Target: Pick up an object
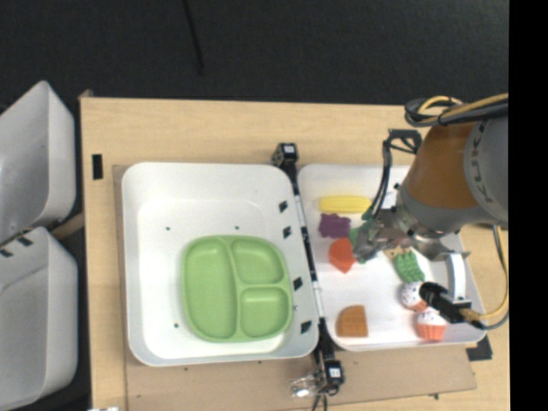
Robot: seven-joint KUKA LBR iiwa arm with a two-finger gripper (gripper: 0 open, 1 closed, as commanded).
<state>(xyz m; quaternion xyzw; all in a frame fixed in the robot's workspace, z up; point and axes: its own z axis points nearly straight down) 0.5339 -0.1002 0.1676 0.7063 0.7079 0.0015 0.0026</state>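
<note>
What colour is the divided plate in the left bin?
Light green. The divided plate lies in the left bin, plain in the camera view.

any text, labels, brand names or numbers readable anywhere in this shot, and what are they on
None can be read.
The green divided plate in the left bin is plain, with no markings.
The toys in the right bin, such as the yellow corn, purple piece and brown toast, carry no legible print.
The arm's orange band shows no lettering at this sharpness.
</note>
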